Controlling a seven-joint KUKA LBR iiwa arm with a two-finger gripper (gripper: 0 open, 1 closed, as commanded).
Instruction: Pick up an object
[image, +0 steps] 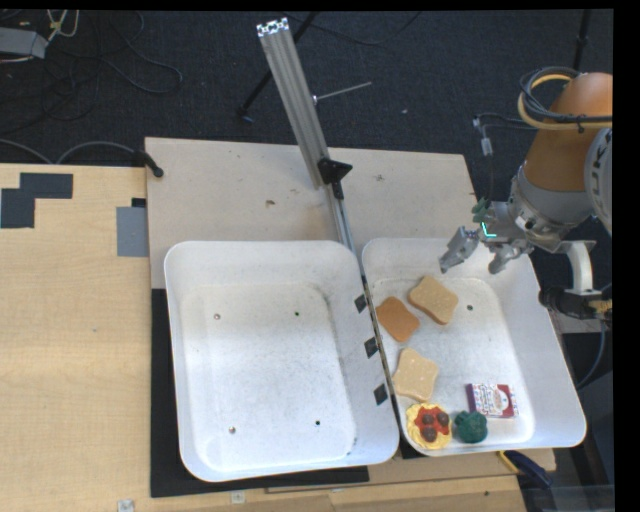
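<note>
Gripper (478, 252) hangs over the right bin's (545, 345) far edge, fingers spread wide, holding nothing. Below lie three toast slices (433, 299), a small carton (490, 400) and a green lump (470, 427).

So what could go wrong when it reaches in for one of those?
The hand hangs open above the right bin's far edge, holding nothing. Two toast slices nearly touch, so its fingers might nudge one while closing on the other. The flat slices could also slip from a pinch.
</note>
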